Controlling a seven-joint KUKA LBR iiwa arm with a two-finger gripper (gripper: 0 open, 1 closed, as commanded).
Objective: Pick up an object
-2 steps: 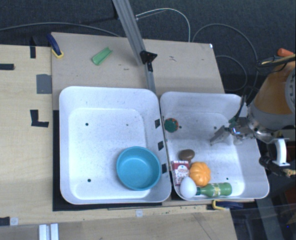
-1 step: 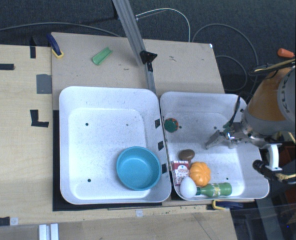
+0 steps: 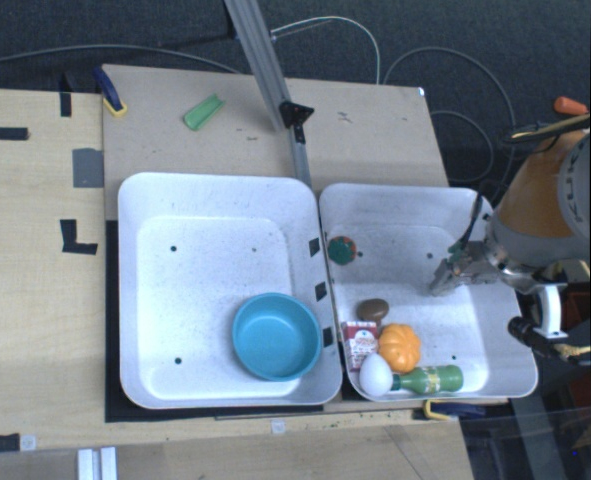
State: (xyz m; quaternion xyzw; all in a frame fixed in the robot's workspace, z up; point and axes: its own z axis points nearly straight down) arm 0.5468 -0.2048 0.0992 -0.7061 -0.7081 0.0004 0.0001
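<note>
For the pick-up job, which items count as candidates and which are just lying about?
Candidates, near the tool in the right bin:
orange pumpkin
white egg
green bottle
brown object
green ball
red carton

Lying about:
blue bowl, left bin
green block on bench

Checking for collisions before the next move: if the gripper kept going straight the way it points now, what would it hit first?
Probably bare floor of the right bin: the gripper points down and left, short of the brown object. Depth is unclear.

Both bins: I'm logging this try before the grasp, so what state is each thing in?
Blue bowl: upright, left bin.
Green bottle: lying flat, right bin.
Orange fruit: resting beside the red carton.
White egg: resting, front edge.
Gripper: low in right bin, holding nothing visible.
</note>
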